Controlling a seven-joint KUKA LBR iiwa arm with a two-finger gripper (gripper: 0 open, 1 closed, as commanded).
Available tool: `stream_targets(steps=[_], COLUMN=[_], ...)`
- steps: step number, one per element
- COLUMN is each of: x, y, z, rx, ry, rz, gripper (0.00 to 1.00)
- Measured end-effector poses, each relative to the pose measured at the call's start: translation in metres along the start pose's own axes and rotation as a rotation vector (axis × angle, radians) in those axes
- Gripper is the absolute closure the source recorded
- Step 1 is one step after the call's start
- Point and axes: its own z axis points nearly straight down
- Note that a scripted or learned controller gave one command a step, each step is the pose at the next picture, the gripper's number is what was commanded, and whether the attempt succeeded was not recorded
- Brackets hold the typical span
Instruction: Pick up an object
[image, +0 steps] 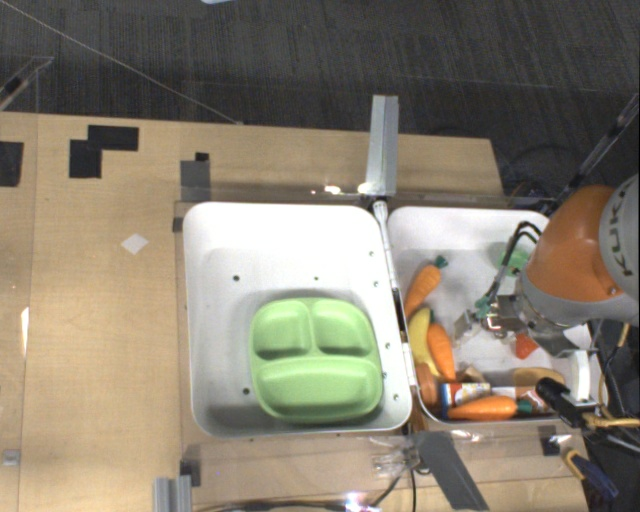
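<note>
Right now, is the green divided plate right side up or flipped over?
Right side up: the green divided plate in the left bin shows its three hollow compartments facing the camera.

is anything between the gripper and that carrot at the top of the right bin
Nothing visible. The gripper hovers in the right bin, and only bare white floor lies between it and the carrot. The banana lies below that path.

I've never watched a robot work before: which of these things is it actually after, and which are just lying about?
In play:
- hand, low in the right bin
- toy carrots and banana there

Lying about:
- green divided plate in the left bin
</note>
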Motion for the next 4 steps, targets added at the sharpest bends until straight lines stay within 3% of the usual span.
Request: stream_targets(steps=[1,2,3,4], x=[0.021,0.035,0.019,0.033], y=[0.109,0.121,0.107,0.093], z=[-0.024,0.013,0.013,0.012], rx=[-0.002,-0.003,-0.009,-0.011], ry=[0.0,0.0,0.001,-0.002], rz=[0.002,0.064,0.115,0.143], gripper=[0.0,0.0,0.0,0.0])
